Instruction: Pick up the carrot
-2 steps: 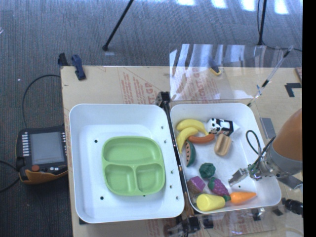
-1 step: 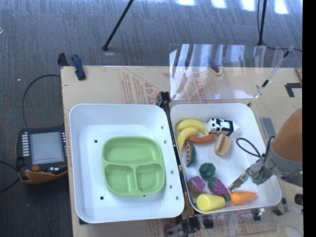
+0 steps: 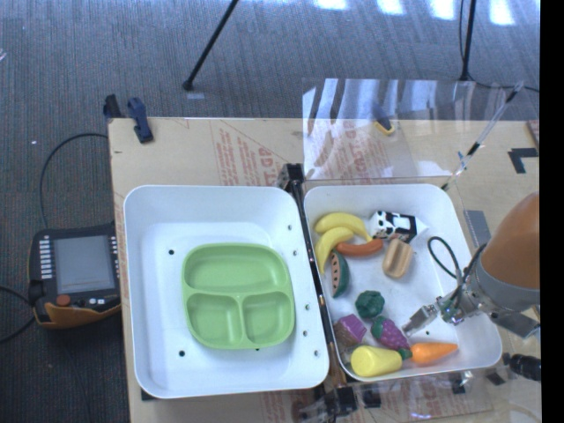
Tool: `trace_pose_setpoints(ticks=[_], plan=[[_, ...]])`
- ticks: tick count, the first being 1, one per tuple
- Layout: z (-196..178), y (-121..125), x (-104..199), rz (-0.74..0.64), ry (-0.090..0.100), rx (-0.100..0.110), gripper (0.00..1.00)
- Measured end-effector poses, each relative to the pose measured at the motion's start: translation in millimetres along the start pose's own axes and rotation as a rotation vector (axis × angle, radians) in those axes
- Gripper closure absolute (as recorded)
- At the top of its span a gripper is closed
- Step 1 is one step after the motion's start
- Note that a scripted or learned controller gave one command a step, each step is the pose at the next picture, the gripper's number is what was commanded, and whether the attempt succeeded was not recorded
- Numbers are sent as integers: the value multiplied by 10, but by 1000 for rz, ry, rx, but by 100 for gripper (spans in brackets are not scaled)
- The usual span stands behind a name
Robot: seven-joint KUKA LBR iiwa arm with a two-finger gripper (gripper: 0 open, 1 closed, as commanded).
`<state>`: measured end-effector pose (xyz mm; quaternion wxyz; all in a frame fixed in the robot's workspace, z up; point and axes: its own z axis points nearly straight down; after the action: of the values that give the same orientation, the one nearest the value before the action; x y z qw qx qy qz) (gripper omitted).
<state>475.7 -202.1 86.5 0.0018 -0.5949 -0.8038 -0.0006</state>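
Note:
The carrot (image 3: 432, 352) is orange with a small green top and lies flat along the front of the right bin (image 3: 441, 201), pointing right. The arm reaches in from the right, its orange band (image 3: 527, 245) above the wrist. My gripper (image 3: 421, 317) sits low over the bin floor, just behind the carrot and slightly to its left, with a small gap between them. Nothing shows between its tips. A yellow pear (image 3: 374, 360) touches the carrot's green end.
The right bin also holds two bananas (image 3: 337, 226), a sausage (image 3: 359, 247), a cow toy (image 3: 392, 226), a bun (image 3: 397, 258), a watermelon slice (image 3: 340, 276), broccoli (image 3: 370, 304) and purple pieces (image 3: 388, 331). A green divided plate (image 3: 238, 293) lies in the left bin (image 3: 141, 236).

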Motion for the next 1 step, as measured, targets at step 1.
trace_pose_setpoints(ticks=[1], plan=[[-1, -22, -85, -295, 1, 1, 0]])
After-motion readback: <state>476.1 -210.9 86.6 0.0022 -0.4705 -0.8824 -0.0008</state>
